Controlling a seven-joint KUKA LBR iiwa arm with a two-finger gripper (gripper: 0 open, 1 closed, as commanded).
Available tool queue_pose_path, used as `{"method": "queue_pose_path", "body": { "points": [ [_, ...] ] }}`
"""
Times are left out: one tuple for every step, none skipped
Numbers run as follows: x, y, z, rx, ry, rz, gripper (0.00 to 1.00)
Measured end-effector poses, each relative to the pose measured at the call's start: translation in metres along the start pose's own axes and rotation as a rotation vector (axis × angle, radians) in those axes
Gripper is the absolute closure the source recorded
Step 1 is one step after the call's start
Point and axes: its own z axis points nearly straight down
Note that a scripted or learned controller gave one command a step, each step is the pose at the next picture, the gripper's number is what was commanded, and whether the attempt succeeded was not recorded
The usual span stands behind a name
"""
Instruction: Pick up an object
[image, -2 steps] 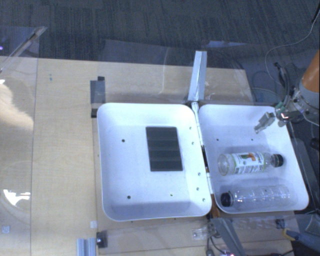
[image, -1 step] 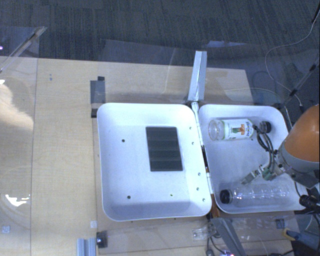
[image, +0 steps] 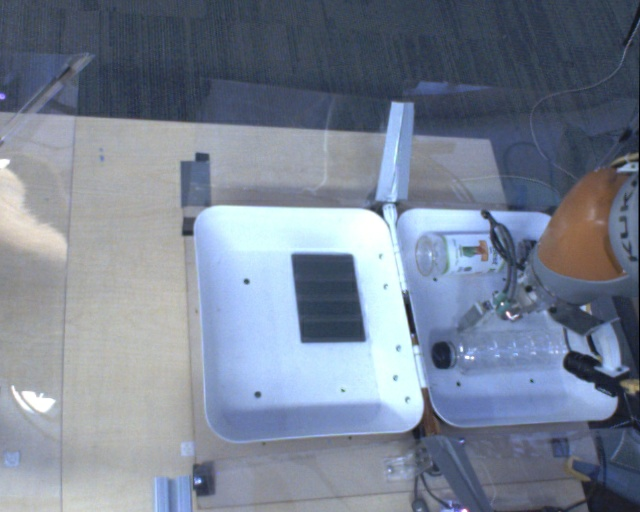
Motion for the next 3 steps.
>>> {"method": "queue_pose_path", "body": {
  "points": [
    [-0.01,0.067,0.002,0.033,0.013,-0.072,0.0],
    [-0.011,0.08,0.003,0.07,0.022,-0.065,0.0],
    [-0.01,0.089,0.003,0.095,0.026,-0.02,0.0]
  ]
}}
